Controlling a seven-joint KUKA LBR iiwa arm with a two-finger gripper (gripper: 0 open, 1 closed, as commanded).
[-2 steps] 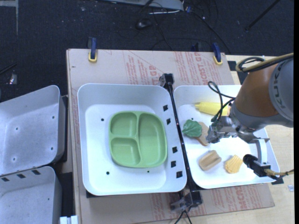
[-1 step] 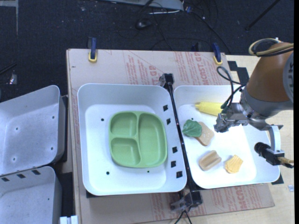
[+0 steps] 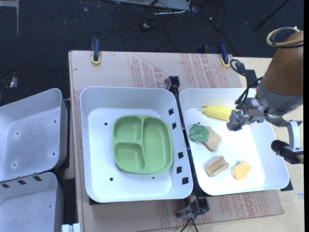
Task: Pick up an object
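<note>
My gripper (image 3: 235, 122) hangs over the back part of the right bin (image 3: 270, 180), just right of a yellow corn cob (image 3: 217, 112) that lies near the bin's back wall. A sandwich with a green leaf (image 3: 203, 136) lies left of centre in that bin. In front of it lie a tan bread roll (image 3: 216, 166) and a small yellow ridged piece (image 3: 242, 170). Nothing shows between the fingers.
The left bin (image 3: 96, 178) holds a green divided tray (image 3: 143, 144). A black divider (image 3: 182, 139) runs between the two bins. The arm's grey and orange body covers the right bin's back right corner. More white bins (image 3: 29, 129) stand off the bench at the left.
</note>
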